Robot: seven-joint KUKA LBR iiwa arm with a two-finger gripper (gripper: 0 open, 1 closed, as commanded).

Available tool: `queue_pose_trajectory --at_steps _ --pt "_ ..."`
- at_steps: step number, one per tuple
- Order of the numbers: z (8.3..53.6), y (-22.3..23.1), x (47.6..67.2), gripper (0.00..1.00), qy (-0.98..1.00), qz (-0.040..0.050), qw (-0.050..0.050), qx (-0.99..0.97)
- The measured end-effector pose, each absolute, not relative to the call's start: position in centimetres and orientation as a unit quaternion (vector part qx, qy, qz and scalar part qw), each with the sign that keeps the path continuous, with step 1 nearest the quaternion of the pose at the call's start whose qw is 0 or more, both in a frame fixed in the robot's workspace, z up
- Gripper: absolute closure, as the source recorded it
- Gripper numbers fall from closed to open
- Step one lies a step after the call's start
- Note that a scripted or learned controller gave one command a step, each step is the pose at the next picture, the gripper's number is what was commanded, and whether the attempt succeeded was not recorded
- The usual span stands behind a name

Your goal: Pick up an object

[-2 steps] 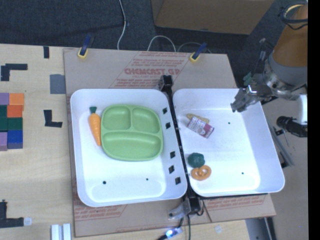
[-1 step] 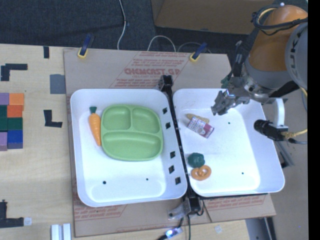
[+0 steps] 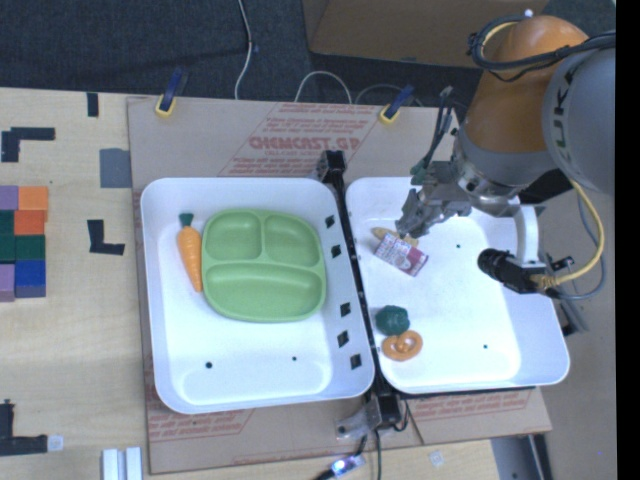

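Note:
My gripper (image 3: 410, 230) hangs over the far left part of the right bin (image 3: 500, 308), its fingertips right at a small pink packet (image 3: 402, 255) with a tan end that lies on the bin floor. I cannot see whether the packet sits between the fingers. Nearer the front of the same bin lie a dark green lump (image 3: 392, 319) and an orange ring-shaped piece (image 3: 403, 345). In the left bin (image 3: 170, 358) a toy carrot (image 3: 189, 255) lies beside a green divided plate (image 3: 263, 265).
A black divider (image 3: 345, 268) runs between the two bins. Coloured blocks (image 3: 22, 243) are stacked at the far left of the bench. Cables and a black fitting (image 3: 510, 268) hang by the arm over the right bin's right side.

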State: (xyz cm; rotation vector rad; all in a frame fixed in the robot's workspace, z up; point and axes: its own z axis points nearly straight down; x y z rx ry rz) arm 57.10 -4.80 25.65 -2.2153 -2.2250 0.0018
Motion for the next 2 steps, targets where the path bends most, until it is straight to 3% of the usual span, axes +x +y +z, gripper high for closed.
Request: queue_pose_trajectory --at_steps 1,2 --pt "25.5 0.1 55.3 1.00 -0.708 0.0009 0.001 -0.706" --pt "25.4 5.9 55.2 1.00 -0.710 0.0003 0.001 -0.704"
